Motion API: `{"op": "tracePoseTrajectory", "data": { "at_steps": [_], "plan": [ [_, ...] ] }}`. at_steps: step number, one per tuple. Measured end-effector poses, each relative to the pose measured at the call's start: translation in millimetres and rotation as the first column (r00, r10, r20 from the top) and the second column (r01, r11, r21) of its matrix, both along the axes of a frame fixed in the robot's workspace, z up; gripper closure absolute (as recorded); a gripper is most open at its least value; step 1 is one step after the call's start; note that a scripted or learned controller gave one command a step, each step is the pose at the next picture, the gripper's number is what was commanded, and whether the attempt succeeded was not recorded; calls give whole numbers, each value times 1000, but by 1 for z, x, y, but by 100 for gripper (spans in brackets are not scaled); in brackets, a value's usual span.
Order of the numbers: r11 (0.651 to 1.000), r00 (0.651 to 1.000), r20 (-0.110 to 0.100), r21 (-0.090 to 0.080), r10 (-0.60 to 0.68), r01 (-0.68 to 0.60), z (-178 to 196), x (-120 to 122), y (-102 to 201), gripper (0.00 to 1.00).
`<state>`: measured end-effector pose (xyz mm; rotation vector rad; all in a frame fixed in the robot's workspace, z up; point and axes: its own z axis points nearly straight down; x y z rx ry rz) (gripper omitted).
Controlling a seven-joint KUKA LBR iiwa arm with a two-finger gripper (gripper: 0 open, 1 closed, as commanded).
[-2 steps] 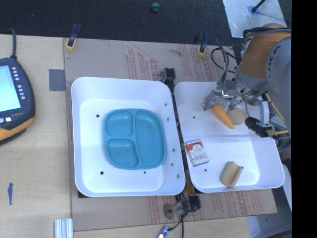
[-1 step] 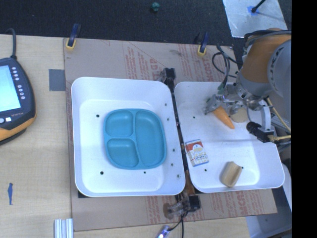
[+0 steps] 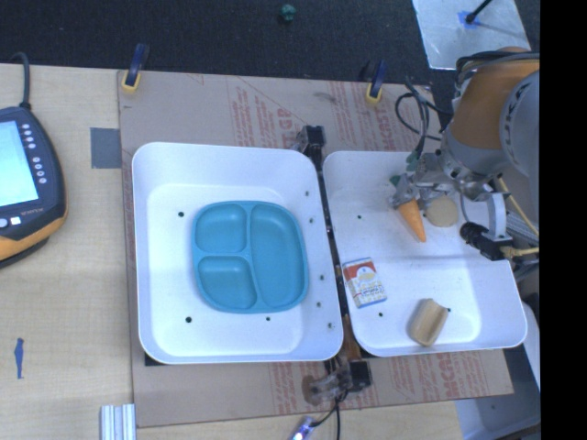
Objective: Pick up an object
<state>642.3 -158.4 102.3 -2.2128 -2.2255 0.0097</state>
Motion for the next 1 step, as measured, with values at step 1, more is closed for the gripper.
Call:
{"op": "tracePoseTrajectory", "data": {
  "at_steps": [1],
  "plan": [
    [1000,1000,6,2,1,-1,91,-22,86,100]
  ]
}}
